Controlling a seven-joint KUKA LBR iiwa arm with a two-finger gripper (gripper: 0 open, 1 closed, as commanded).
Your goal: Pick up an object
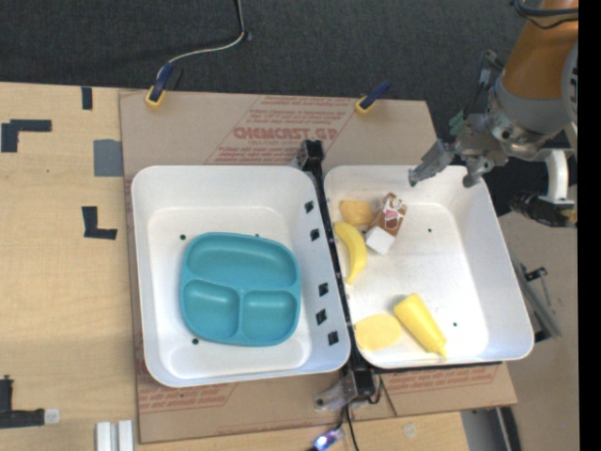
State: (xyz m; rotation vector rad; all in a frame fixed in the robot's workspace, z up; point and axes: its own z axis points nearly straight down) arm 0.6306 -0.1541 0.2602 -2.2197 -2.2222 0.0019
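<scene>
The right bin (488, 252) holds several toy foods. A banana (352, 250) lies along its left wall, with a tan round piece (355, 211) just behind it. Beside those stands a small brown and white carton (390, 216). Near the front lie a yellow cone-shaped piece (420, 323) and a flat yellow piece (378, 332). My gripper (443, 173) hangs over the bin's far rim, to the right of the carton and above it. Its fingers (419, 174) are spread open with nothing between them.
The left bin (150, 252) holds a teal divided plate (240, 287). Black clips run along the wall shared by the two bins (322, 252). Both bins rest on a cardboard sheet (272, 130) clamped at the back.
</scene>
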